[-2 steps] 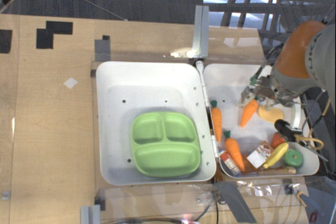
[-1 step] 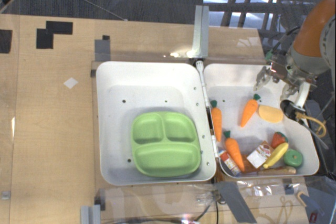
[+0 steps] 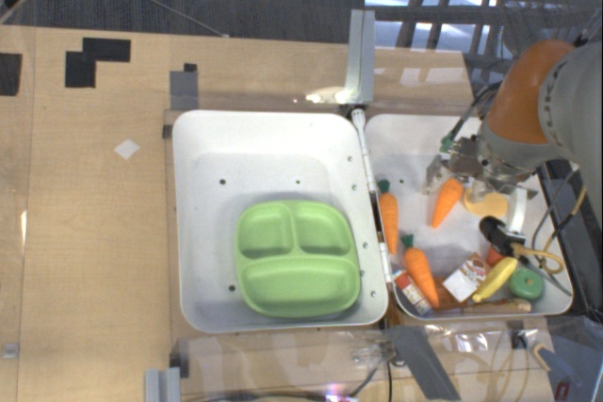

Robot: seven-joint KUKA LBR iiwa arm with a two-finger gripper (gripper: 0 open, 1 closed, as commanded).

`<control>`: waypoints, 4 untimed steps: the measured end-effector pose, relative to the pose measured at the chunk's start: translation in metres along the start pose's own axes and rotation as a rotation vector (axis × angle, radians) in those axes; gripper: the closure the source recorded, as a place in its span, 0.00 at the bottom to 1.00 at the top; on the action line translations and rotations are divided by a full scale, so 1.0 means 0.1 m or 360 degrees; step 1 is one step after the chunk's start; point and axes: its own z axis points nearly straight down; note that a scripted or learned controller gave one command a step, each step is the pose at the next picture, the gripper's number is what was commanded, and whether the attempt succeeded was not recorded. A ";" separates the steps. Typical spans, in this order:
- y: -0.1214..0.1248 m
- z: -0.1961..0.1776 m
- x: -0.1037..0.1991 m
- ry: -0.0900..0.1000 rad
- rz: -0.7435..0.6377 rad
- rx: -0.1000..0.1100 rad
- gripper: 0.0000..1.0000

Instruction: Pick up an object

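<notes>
Carrot (image 3: 447, 202) tilted, top end at gripper (image 3: 459, 167), right bin (image 3: 407, 141)

arm (image 3: 575, 99): we see a bulky grey casing | orange band (image 3: 524, 94): rounded, glossy, just above the wrist | gripper (image 3: 459, 167): small dark-and-metal head | cables: thin black leads along the wrist

Orange carrot (image 3: 447, 201), tapered, tilted, thick end up just under gripper (image 3: 456, 167), tip pointing lower left. Located right of frame, upper-middle of right bin (image 3: 400, 151), above other items.
</notes>
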 end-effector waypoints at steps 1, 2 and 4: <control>0.03 -0.07 -0.32 -0.0001 -0.0332 0.0001 0.00; -0.09 0.05 -0.28 -0.0004 -0.0313 -0.0013 0.00; -0.43 -1.09 0.16 0.0000 -0.0498 0.0000 1.00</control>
